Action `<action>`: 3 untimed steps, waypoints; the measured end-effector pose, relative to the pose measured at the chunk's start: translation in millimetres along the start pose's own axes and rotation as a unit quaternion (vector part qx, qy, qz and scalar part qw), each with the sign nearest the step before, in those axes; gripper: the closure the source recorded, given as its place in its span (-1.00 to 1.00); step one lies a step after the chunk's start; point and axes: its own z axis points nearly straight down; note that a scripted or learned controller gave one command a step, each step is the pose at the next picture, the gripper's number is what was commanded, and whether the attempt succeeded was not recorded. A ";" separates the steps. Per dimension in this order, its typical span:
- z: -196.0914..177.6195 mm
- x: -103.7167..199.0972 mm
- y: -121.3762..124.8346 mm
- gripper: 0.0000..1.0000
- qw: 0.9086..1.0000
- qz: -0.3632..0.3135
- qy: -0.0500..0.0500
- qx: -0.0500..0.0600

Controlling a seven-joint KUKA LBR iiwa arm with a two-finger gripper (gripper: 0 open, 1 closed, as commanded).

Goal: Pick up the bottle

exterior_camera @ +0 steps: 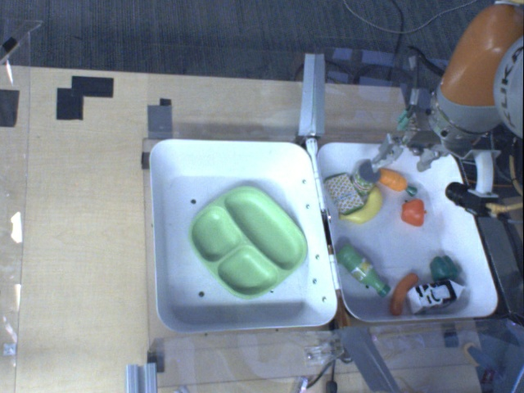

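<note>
surface (82, 219) — pale wood, black patches at far left | left white bin (168, 301) and right white bin (471, 244) rest on it side by side — metal divider rail (312, 97) stands between them at the far edge

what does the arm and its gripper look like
The arm is a bulky rounded grey body with a broad orange band above the wrist. The gripper is a small metallic grey assembly with thin fingers and a spot of teal at its base.
</note>
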 end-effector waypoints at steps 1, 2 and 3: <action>-12.2 1.5 1.9 1.00 1.000 -0.002 0.000 -0.003; -12.2 1.4 1.9 -1.00 1.000 -0.002 0.000 -0.003; -27.5 -14.0 15.8 -1.00 0.994 0.113 -0.001 -0.001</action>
